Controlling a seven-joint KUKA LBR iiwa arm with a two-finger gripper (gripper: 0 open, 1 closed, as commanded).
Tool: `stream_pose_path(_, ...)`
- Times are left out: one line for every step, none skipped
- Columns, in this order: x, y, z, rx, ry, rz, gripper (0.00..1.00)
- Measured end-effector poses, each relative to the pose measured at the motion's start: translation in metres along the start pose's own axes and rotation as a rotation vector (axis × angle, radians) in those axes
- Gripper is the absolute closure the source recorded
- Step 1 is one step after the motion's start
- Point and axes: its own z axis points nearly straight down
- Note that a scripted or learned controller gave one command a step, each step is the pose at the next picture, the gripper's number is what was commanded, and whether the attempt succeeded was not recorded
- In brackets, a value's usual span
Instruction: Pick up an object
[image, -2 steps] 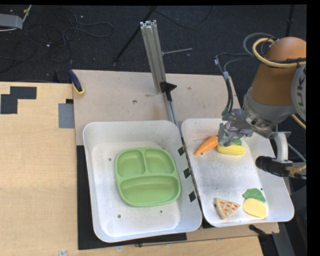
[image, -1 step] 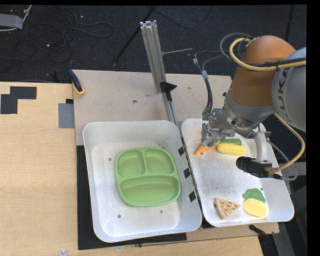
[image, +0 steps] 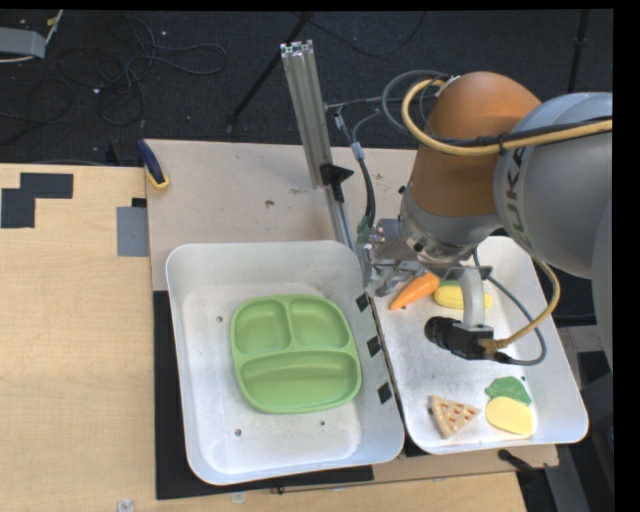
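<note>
My gripper (image: 385, 272) hangs low over the upper left corner of the right bin (image: 560, 425), close to the wall between the two bins. An orange toy carrot (image: 415, 291) lies right beside it, touching or nearly touching its tip. Whether the carrot is gripped is hidden by the wrist. A yellow corn cob (image: 462, 296) lies just right of the carrot. Near the bin's front lie a pizza slice (image: 453, 414) and a yellow fruit with a green leaf (image: 511, 407).
A green divided plate (image: 296, 352) lies in the left bin (image: 195, 420). A dark oblong piece (image: 455, 336) on a cable from the arm hangs over the right bin's middle. An aluminium post (image: 306, 115) rises behind the bins.
</note>
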Motion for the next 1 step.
stream_pose_path(0.0546, 0.0060, 0.0033, -0.002, 0.000, -0.001, 1.00)
